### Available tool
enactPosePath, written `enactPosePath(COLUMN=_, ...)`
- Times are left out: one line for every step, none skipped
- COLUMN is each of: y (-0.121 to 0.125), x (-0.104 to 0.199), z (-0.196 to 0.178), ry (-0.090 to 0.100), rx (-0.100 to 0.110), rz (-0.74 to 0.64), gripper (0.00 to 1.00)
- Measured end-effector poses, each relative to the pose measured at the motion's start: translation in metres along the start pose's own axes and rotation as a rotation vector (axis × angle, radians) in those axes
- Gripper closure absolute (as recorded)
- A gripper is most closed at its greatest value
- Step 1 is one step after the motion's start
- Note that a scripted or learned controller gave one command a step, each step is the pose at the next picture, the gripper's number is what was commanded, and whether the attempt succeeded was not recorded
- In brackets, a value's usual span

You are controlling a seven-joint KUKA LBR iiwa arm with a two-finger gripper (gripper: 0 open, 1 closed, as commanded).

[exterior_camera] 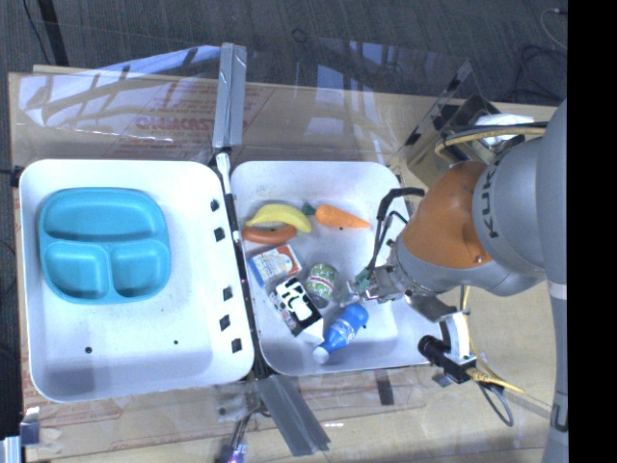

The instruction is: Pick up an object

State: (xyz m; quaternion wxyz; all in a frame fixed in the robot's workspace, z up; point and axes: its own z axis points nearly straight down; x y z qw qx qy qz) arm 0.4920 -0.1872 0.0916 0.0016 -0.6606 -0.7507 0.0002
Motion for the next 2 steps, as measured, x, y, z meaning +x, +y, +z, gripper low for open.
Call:
enactPosePath(y=0.001, x=0.0, z=-0.01, ry=-0.001, rx=0.0, rz=-0.005, gripper=1.0)
enactPosePath(y=0.036, x=-0.013, z=-0.123, ry=-0.003, rx=-0.003, rz=0.019, gripper=1.0)
